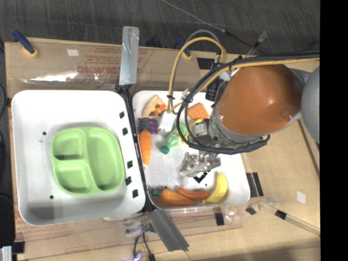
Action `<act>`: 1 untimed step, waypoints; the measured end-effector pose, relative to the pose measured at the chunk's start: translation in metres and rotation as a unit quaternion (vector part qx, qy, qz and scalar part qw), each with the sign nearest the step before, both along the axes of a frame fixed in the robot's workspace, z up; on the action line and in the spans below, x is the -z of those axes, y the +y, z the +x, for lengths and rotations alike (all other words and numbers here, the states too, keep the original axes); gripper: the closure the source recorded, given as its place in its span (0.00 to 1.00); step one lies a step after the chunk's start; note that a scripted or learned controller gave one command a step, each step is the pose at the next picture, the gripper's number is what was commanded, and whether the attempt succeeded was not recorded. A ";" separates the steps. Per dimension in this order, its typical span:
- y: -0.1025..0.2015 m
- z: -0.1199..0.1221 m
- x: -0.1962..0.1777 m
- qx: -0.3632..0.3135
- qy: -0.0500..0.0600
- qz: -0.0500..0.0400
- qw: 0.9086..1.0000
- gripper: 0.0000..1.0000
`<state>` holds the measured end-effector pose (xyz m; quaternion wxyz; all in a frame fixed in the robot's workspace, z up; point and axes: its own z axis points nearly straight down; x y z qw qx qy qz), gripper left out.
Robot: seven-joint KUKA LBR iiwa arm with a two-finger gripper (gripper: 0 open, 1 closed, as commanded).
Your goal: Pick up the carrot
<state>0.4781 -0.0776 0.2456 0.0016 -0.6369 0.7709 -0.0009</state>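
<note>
The carrot is a short orange piece lying lengthwise along the left wall of the right bin, just below a purple toy. My gripper hangs under the orange-banded wrist over the middle of that bin, to the right of the carrot and well apart from it. It looks open, with nothing between its fingers. The arm hides the bin's right part.
A banana and two long orange-red pieces lie along the right bin's front wall. A green toy and other toy food sit near the back. The left bin holds a green divided plate.
</note>
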 end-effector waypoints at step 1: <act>0.074 0.000 -0.040 -0.064 0.000 0.000 0.998 1.00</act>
